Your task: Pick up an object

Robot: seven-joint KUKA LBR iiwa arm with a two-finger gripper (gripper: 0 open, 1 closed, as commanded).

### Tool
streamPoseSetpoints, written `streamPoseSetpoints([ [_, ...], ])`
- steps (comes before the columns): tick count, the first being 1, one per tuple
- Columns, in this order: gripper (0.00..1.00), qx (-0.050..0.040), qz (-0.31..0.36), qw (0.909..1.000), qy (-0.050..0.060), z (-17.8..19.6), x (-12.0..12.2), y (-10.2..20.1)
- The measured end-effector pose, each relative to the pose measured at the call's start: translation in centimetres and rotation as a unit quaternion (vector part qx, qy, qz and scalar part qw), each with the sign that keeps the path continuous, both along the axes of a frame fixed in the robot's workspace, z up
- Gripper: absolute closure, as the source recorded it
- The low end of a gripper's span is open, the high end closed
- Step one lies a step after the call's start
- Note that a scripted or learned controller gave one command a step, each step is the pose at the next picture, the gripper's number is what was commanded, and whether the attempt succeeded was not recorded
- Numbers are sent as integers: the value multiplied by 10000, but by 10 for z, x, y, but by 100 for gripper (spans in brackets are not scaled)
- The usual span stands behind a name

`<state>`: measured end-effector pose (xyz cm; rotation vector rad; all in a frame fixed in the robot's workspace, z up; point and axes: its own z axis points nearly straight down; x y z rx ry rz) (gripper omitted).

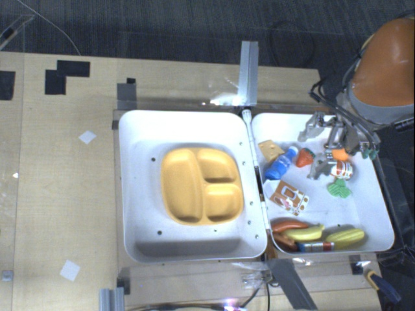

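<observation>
Camera view
Arm: the gripper [331,149] hangs over the upper part of the right bin [382,203], reaching in from the right.
Fingers: spread apart, nothing between them.
Nearest things: a small orange-and-white item [342,169] lies just below the gripper, a red piece [305,159] to its left, a green piece [338,188] lower down.
Other contents: blue bottle [279,166], tan block [270,150], patterned brown card [289,197], bananas [324,236] along the bottom wall (beside a red pepper [288,225]).
Left bin [139,173]: holds a yellow divided tray [200,184].

Arm reaches from right — hand [326,149] low.
</observation>
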<state>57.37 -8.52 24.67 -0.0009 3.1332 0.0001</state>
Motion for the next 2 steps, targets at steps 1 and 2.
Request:
streamPoseSetpoints([
  [1, 0, -5, -9, 10000, 27, -67, -57, -47],
  [2, 0, 8, -503, 9987, 27, -147, 5, -68],
])
